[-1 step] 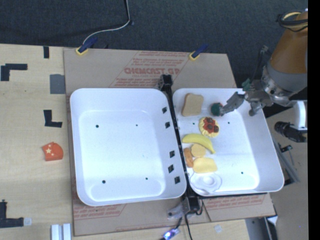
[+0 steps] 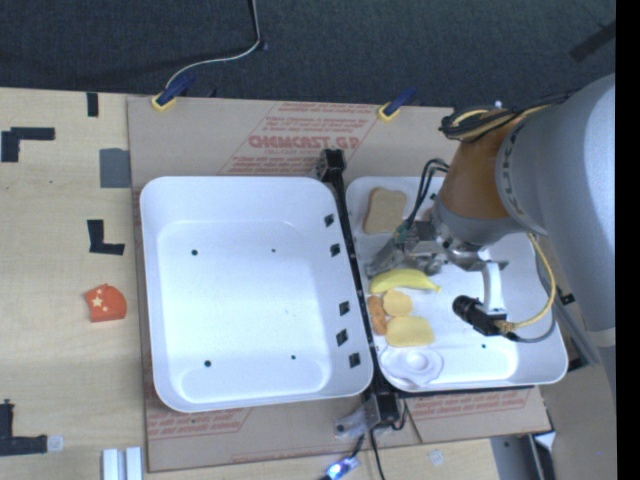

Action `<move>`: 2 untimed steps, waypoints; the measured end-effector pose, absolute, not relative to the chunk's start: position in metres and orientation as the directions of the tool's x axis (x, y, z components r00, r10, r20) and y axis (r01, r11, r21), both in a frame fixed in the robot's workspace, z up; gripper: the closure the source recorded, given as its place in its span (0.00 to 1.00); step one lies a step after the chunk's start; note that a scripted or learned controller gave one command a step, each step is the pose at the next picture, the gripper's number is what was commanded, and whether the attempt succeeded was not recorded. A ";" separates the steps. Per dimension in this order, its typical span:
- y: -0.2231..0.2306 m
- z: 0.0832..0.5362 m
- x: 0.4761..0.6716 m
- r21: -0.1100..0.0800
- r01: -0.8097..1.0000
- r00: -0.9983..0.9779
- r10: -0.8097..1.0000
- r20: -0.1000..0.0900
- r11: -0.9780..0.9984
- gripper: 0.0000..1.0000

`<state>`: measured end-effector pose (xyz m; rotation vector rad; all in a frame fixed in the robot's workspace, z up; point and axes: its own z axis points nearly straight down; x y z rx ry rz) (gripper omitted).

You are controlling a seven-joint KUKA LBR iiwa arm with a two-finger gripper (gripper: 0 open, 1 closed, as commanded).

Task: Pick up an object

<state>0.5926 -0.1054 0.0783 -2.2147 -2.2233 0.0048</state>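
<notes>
Tool [image 2: 397, 251] on your grey arm [image 2: 560, 168] sits low in the right bin [image 2: 530, 368], its grip too hidden to tell, just above the banana [image 2: 405, 282] lying beside pale food pieces [image 2: 408, 330] near the divider.

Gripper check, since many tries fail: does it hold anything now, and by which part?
Cannot be told. The gripper is low in the right bin, just above the banana, but its grasp is hidden.
</notes>
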 end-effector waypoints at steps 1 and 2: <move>-0.107 0.095 0.593 -0.001 1.000 -0.002 1.000 -0.001 0.002 1.00; -0.108 0.094 0.593 -0.001 1.000 -0.002 1.000 -0.001 0.002 0.00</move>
